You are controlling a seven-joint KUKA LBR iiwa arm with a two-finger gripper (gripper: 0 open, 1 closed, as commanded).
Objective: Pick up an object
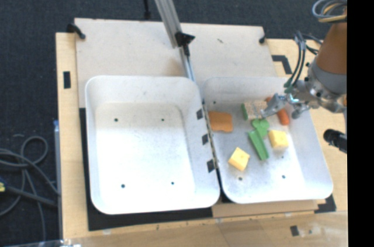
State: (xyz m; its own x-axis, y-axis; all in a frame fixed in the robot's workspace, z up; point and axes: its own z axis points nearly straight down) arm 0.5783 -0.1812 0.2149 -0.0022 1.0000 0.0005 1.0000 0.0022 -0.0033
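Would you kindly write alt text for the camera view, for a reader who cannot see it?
A grey arm's gripper hovers over the right bin, near a cluster of small objects: an orange block, two yellow blocks, green pieces and a small red-orange piece. The left bin sits alongside.

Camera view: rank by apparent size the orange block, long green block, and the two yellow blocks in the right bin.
1. Long green block, the longest
2. Orange block
3. Two yellow blocks, one lower and one by the green block: they look alike, so no ranking.
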